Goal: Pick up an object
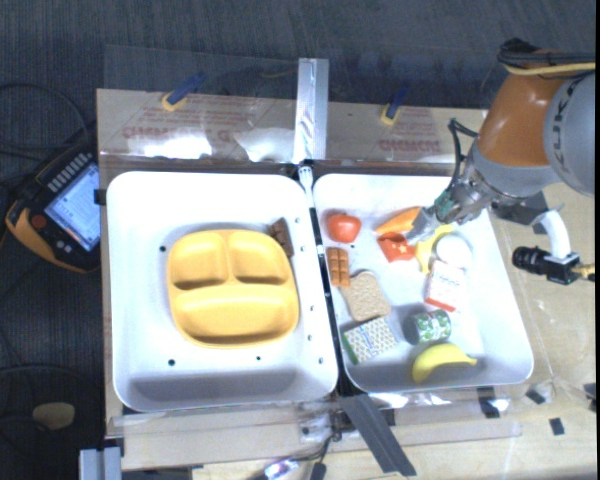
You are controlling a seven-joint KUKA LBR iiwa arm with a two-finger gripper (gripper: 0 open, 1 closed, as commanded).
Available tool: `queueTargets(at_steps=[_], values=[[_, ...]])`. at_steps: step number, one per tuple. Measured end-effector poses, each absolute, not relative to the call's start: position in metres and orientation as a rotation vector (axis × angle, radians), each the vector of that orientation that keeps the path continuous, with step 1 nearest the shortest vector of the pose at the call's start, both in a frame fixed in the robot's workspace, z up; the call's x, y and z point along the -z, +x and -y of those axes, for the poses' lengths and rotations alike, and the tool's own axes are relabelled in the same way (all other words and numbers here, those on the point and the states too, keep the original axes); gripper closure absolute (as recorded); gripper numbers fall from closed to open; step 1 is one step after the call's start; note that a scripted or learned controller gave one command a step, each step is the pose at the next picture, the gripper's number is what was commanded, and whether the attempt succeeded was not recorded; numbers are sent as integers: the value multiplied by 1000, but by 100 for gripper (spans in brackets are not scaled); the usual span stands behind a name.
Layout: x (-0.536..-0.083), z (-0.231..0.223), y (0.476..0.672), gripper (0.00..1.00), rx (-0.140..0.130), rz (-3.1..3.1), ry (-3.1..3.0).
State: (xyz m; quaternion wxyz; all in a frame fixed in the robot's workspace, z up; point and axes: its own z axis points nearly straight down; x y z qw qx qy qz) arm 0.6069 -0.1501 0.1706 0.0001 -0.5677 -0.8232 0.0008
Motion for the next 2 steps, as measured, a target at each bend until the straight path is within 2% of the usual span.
queueTargets(at_steps=[1,2], values=[[-123,189,613,0,-3,2768,-1489],[-95,165,593,0,1,2950,-1086]])
